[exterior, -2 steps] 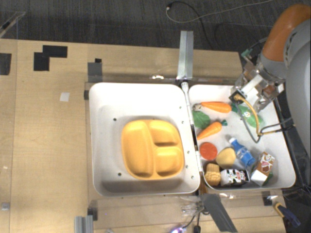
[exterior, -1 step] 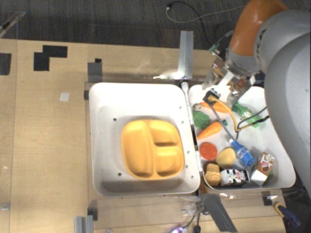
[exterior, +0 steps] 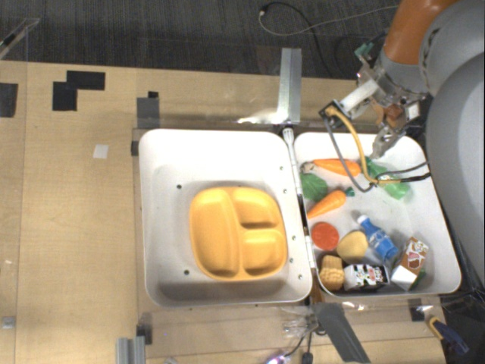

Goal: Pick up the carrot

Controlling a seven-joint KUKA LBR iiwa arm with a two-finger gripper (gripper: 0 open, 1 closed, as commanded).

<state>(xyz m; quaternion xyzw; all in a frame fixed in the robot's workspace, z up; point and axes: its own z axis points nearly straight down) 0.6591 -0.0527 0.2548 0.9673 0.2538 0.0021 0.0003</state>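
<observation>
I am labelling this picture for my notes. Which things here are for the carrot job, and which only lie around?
For the job:
- two carrots in the right bin
- the pincer over that bin

Only lying around:
- yellow divided tray in the left bin
- red disc
- blue bottle
- corn cob
- small carton

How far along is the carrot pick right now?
Nothing looks done: both carrots, one and the other, lie in the right bin. In hand: the gripper hovers above the bin's far end, beside the upper carrot. The grasp and lift remain.
</observation>
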